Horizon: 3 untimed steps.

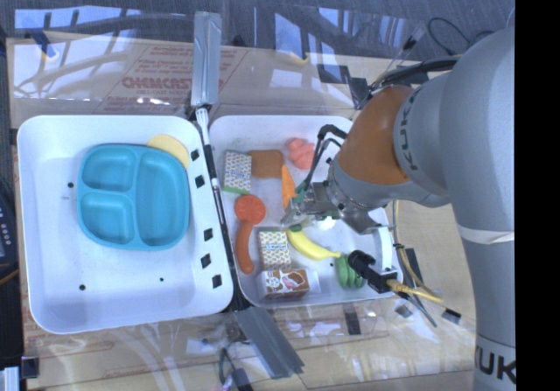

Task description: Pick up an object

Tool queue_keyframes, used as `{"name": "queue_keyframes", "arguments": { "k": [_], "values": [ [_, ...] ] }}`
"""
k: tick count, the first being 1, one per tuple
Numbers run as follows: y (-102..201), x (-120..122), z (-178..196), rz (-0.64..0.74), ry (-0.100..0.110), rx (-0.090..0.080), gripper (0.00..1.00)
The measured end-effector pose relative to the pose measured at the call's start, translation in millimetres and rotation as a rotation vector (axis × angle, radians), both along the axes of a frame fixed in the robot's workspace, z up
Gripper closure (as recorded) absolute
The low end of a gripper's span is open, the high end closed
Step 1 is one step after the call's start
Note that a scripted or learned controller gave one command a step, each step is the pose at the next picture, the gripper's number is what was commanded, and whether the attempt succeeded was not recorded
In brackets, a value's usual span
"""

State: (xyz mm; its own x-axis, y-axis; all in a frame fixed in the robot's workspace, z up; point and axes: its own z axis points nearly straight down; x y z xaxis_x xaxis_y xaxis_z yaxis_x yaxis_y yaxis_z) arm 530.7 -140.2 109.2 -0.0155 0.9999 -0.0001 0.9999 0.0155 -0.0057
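The right bin [262, 131] holds several toy foods: a yellow banana [312, 247], an orange carrot [287, 185], a red tomato [249, 208], a sausage [244, 249], a brown slab [266, 163], a pink piece [301, 152], a green item [346, 273] and small printed boxes [274, 247]. My gripper [300, 210] hangs low over the middle of this bin, just above the banana and right of the carrot. Its tips are hard to make out against the clutter. I see nothing clearly held between them.
The left bin [44, 275] carries a blue divided tray [134, 196] with a yellow disc [171, 149] at its upper right corner. A metal divider [205, 66] runs between the bins. The grey arm [472, 144] covers the right bin's right side.
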Motion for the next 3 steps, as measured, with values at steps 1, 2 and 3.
{"name": "queue_keyframes", "arguments": {
  "k": [1,2,3],
  "values": [
    [-24,-55,-2,0.046,-0.001,0.002,1.00],
    [-53,-26,-13,0.041,-0.013,0.001,1.00],
    [-16,-10,123,0.029,-0.006,0.000,1.00]
  ]
}}
